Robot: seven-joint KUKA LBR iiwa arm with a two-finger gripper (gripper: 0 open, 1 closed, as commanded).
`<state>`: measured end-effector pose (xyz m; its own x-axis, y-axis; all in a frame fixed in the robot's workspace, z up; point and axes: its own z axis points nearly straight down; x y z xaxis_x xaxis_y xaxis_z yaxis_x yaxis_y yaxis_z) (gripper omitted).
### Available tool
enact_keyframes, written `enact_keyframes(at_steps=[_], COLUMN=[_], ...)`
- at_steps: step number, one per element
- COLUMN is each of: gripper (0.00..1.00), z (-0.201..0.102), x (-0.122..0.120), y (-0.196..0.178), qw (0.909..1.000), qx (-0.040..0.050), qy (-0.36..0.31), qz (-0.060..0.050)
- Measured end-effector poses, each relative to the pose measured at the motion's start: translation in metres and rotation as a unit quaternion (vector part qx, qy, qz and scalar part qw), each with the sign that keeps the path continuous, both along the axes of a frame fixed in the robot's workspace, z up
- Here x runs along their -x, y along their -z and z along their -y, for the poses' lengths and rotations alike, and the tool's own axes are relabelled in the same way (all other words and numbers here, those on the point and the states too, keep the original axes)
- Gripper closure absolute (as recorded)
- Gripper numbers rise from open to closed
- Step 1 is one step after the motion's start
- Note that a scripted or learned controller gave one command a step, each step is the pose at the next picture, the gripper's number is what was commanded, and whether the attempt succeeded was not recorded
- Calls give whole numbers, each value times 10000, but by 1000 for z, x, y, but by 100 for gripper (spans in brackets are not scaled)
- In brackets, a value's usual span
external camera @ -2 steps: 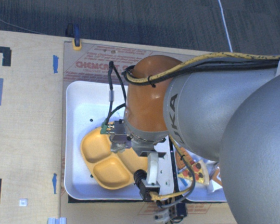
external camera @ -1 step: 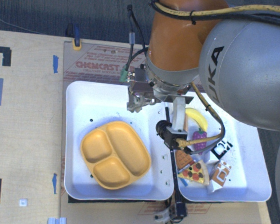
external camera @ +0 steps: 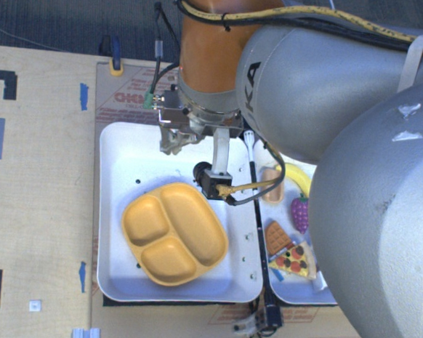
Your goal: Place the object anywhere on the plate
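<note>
You'll find the yellow three-compartment plate (external camera: 175, 232) in the left bin (external camera: 115, 193), with the hand (external camera: 174, 146) above its far edge. In the right bin (external camera: 300, 295) lie a banana (external camera: 298, 179), purple grapes (external camera: 300, 212), a waffle (external camera: 277, 237) and a pizza slice (external camera: 295, 262).
</note>
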<state>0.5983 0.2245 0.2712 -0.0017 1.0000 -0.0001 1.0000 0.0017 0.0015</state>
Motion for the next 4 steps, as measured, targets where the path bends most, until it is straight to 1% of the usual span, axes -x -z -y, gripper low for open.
enact_keyframes(at_steps=[1,2,3,4], gripper=[100,100,100,0], z=[1,10,0,0], x=[-68,-8,-53,-53], y=[4,135,167,167], qw=[10000,10000,10000,10000], qx=[0,1,0,-2], qy=[2,14,3,0], qz=[5,-19,-10,-5])
